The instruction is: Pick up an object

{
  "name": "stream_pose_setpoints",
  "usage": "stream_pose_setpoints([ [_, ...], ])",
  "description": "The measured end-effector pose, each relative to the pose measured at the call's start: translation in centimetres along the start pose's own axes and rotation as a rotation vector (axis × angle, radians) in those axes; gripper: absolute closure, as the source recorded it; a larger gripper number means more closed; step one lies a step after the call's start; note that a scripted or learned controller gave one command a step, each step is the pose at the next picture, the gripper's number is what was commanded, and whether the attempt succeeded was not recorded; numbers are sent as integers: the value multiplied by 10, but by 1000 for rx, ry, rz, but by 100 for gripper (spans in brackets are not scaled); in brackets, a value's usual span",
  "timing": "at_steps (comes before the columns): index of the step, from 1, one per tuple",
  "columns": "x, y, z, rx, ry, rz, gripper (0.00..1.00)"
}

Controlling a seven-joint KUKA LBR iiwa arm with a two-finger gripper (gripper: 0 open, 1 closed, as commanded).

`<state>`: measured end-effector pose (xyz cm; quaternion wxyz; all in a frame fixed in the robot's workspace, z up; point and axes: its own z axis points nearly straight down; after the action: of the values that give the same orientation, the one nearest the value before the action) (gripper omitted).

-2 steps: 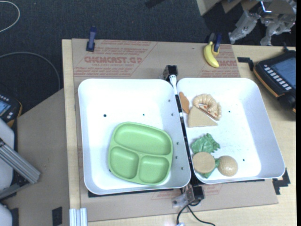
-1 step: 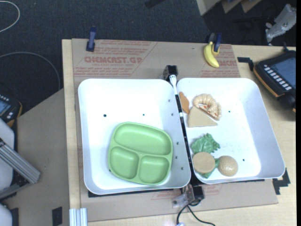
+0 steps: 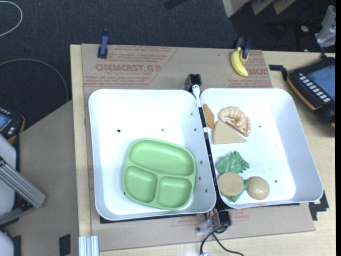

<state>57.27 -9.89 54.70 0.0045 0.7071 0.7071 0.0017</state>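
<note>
A green divided plate (image 3: 159, 173) lies in the left bin (image 3: 106, 121), toward its front. The right bin (image 3: 287, 143) holds several toy foods along its left side: an orange carrot piece (image 3: 209, 117), a shrimp-like pastry (image 3: 235, 118), a beige wedge (image 3: 227, 134), a green leafy piece (image 3: 232, 162), a round tan patty (image 3: 230, 185) and a brown bun (image 3: 258, 187).
A yellow banana (image 3: 239, 63) lies on the cardboard behind the right bin, next to a blue clamp (image 3: 245, 47). Another blue clamp (image 3: 103, 43) sits at the back left. A black-and-orange device (image 3: 317, 84) rests at the right edge.
</note>
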Motion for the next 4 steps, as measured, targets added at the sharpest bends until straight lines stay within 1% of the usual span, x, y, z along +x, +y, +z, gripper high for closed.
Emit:
stream_pose_setpoints([
  [1,7,-11,137,24,6,1,100],
  [2,19,-52,227,22,6,2,100],
  [3,60,-75,101,-7,4,-5,100],
  [4,104,-96,149,15,5,-4,100],
])
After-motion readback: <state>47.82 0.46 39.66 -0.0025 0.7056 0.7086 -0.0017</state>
